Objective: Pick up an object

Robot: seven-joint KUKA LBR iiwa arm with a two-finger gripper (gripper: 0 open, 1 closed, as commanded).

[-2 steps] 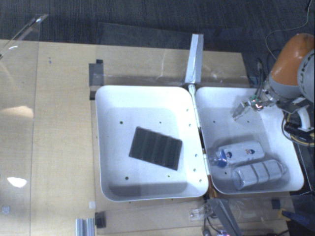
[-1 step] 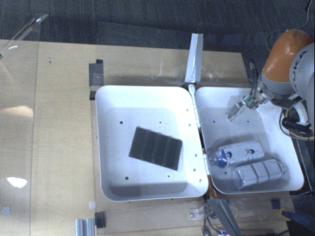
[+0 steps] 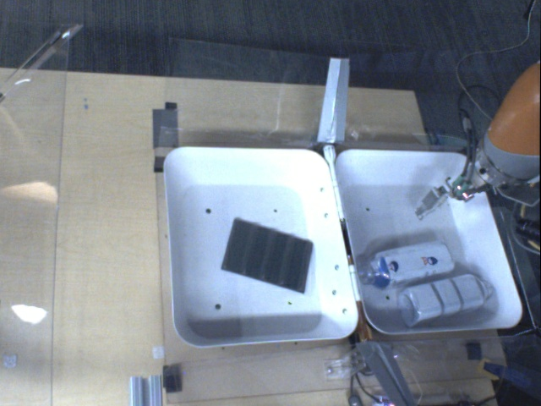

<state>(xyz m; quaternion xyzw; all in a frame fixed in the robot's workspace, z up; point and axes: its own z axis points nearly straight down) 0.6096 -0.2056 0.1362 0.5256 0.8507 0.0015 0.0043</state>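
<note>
The gripper [image 3: 433, 200] hangs over the upper part of the right bin [image 3: 499, 227], its small metal tip pointing down and to the left; it is too small and blurred to tell how the tip is set, and nothing can be seen held in it. Behind it, up and to the right, the wrist leads to the orange band of the arm [image 3: 517, 121] at the view's right side. Below the gripper, well apart from it, a clear bottle with a blue cap [image 3: 410, 265] lies on its side on the bin floor. Just beneath the bottle, nearly touching it, lies a grey ridged packet [image 3: 444, 299], near the bin's lower wall. Far to the gripper's left, across the divider, the left bin [image 3: 194, 176] holds a flat dark ribbed rectangle [image 3: 267, 255], tilted, near the middle of its floor.
</note>
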